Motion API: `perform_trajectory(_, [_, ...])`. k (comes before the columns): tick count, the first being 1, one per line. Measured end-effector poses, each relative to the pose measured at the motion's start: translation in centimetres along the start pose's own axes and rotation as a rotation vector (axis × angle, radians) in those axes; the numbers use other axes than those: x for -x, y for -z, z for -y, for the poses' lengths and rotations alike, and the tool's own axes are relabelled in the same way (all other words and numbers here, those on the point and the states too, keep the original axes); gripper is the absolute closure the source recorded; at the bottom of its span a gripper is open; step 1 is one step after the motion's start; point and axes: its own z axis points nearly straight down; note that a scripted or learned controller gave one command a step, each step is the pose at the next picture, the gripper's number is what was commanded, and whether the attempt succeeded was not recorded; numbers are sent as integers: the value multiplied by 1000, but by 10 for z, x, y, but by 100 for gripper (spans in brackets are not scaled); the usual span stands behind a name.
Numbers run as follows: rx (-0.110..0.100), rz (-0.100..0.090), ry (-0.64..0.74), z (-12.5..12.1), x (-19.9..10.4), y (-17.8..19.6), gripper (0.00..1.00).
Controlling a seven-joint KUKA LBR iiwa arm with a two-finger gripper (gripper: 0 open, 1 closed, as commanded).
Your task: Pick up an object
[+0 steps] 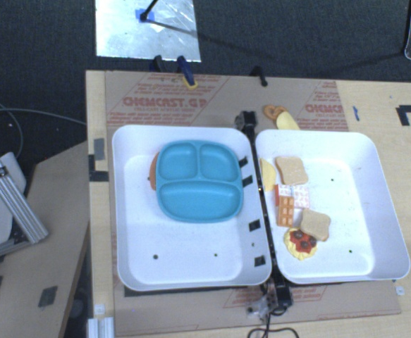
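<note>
Toy food pieces (297,203) are lying clustered right of the blue divided plate (198,182), awaiting a pick; state of the fingers cannot be told.

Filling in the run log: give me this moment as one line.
left bin: blue divided plate | right bin: toy food pile along left wall | banana outside bins | nothing lifted

I see two white bins (374,189) on tan board printed with red lettering (164,101). At nine o'clock a sky-blue sectioned plate (198,182); at three, tan toast slices (291,170), an orange waffle (285,210) and a pink-checked piece (295,193) — plus a yellow, red-dotted one (300,243).
</note>
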Motion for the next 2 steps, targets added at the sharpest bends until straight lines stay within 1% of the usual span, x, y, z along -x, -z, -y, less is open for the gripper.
perform_trajectory(1, [-15,-6,-9,66,8,-103,100])
perform_trajectory(2, [-15,-8,0,62,-50,-205,100])
